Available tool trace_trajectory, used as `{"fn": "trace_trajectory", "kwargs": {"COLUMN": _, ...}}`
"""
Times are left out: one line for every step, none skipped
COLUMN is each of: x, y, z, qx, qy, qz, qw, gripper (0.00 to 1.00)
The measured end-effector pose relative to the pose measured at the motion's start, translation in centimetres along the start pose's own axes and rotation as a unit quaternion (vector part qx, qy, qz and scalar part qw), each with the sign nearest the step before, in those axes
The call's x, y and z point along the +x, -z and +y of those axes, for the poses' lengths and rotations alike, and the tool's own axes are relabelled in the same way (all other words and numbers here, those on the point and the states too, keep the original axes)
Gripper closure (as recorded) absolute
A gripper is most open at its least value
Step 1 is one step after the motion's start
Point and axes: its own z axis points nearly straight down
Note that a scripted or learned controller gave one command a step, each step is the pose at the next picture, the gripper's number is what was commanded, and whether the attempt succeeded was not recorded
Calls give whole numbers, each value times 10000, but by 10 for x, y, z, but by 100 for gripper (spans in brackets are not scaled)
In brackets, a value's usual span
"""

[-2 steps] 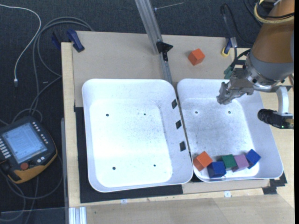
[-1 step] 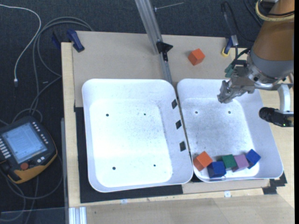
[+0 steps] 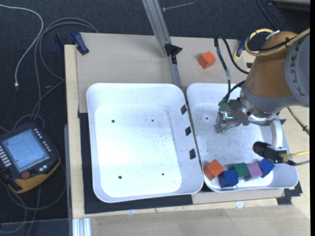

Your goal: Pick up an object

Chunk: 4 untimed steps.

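My gripper (image 3: 222, 127) hangs over the middle of the right bin (image 3: 206, 95), pointing down toward its floor. Nothing shows between its fingers. Several small blocks lie in a row along the bin's near edge, below the gripper: an orange block (image 3: 213, 168), a blue block (image 3: 228, 178), a green block (image 3: 241, 170), a pink block (image 3: 254, 170) and another blue block (image 3: 266, 166). The gripper stands apart from all of them.
The left bin (image 3: 135, 141) sits beside the right one. A lone orange block (image 3: 207, 59) rests on the bench behind the bins. A metal pole (image 3: 157, 21) rises at the back centre. Cables run along the right side of the bench.
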Motion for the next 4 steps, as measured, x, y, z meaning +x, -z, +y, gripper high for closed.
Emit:
{"fn": "trace_trajectory", "kwargs": {"x": 62, "y": 4, "z": 9, "qx": -57, "qy": 39, "qz": 1, "qw": 10000, "gripper": 100}}
{"fn": "trace_trajectory", "kwargs": {"x": 58, "y": 15, "z": 9, "qx": -71, "qy": 10, "qz": -9, "qw": 10000, "gripper": 100}}
{"fn": "trace_trajectory", "kwargs": {"x": 110, "y": 3, "z": 2, "qx": -35, "qy": 32, "qz": 0, "qw": 10000, "gripper": 100}}
{"fn": "trace_trajectory", "kwargs": {"x": 139, "y": 4, "z": 43, "qx": -71, "qy": 23, "qz": -8, "qw": 10000, "gripper": 100}}
